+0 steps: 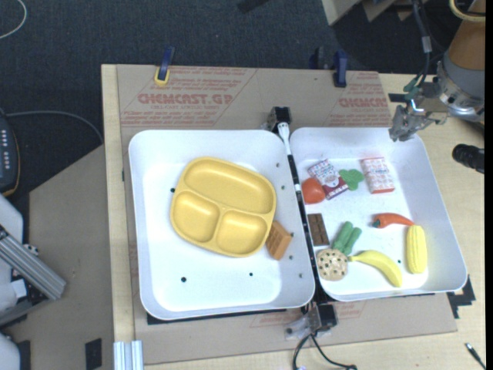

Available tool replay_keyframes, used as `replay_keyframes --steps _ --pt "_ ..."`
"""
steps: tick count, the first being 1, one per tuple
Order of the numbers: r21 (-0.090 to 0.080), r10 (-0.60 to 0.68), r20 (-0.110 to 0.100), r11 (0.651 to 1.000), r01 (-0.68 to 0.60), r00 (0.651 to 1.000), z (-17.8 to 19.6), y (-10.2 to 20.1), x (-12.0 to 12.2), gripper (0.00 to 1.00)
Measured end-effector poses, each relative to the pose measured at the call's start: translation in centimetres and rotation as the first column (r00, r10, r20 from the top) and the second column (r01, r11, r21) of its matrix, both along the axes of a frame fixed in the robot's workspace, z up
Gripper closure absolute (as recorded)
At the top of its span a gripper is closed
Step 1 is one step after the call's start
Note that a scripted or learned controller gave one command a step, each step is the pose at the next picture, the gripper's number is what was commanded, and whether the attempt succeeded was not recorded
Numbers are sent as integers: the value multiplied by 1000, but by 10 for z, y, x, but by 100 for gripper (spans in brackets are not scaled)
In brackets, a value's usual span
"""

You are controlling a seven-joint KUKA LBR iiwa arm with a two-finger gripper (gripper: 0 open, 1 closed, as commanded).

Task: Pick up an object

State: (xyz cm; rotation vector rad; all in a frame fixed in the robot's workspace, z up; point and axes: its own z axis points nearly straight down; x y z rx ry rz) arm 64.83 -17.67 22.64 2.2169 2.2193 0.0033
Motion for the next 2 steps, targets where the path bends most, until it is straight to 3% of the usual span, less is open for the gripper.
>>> replay_keyframes --steps 2 --pt "3 5 -2 1000 -5 1000 13 106 6 100"
